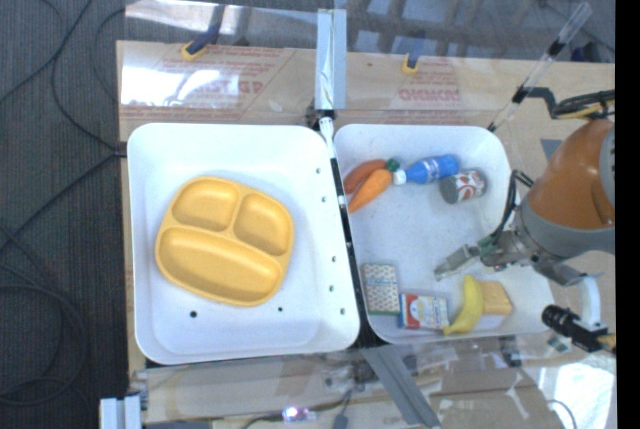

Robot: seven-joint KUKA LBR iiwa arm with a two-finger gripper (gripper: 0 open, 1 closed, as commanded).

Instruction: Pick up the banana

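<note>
The banana [464,308] is yellow and curved. It lies in the right bin [425,235] near the front wall, between a small red and white box [423,310] and a yellow block [494,298]. The gripper [462,260] reaches in from the right and hangs just behind the banana, a short way apart from it. Nothing shows in the gripper. The grey arm with its orange band [578,179] stands over the bin's right rim.
At the back of the right bin lie an orange carrot [366,185], a blue bottle [430,169] and a small can [462,186]. A checked pad [379,287] lies at the front left. The left bin [150,317] holds a yellow divided tray [224,239].
</note>
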